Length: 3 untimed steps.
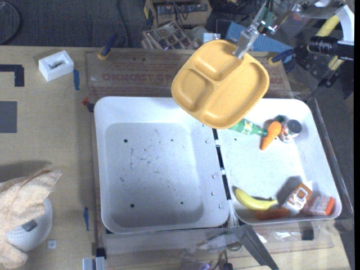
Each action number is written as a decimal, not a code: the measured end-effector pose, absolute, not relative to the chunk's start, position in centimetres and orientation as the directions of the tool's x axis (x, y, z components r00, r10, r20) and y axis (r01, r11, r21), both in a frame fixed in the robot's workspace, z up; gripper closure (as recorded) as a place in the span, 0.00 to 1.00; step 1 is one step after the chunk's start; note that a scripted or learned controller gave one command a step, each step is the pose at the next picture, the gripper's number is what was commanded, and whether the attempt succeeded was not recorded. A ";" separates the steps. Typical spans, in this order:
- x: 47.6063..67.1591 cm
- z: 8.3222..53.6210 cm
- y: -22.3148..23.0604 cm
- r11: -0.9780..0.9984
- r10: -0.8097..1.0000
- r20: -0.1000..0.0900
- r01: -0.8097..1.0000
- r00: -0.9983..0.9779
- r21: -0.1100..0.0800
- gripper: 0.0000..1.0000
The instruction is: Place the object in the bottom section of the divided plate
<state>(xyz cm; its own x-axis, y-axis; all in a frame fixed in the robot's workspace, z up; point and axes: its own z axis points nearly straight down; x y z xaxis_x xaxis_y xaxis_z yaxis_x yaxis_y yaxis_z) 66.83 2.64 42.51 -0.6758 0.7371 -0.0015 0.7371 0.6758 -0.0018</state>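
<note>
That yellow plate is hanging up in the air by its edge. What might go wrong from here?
The divided plate is pinched only at its far rim by the gripper and hangs tilted above both bins, so it may slip or swing loose. If it drops, it could land on the green bottle and carrot just beneath its lower edge. Tilted like this, anything set into a section would probably slide out.

Soft, even light from above fills the scene. The bins (163,167) read bright white with mild glare and faint shadows along their walls. The plate (220,83) is slightly soft-edged. The background past the bench (34,111) falls dim and murky; overall sharpness is modest.
</note>
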 end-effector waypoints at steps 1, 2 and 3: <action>66.8 42.9 2.7 0.676 0.737 -0.005 0.737 -0.676 0.003 0.00; 67.1 43.9 2.7 0.677 0.736 -0.011 0.736 -0.677 0.007 1.00; 58.5 32.2 4.2 0.803 0.596 -0.001 0.596 -0.803 0.001 1.00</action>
<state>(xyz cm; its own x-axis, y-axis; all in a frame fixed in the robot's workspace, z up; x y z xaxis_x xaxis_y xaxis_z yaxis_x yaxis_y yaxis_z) 58.55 4.20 32.24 -0.8031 0.5958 -0.0008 0.5958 0.8031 0.0005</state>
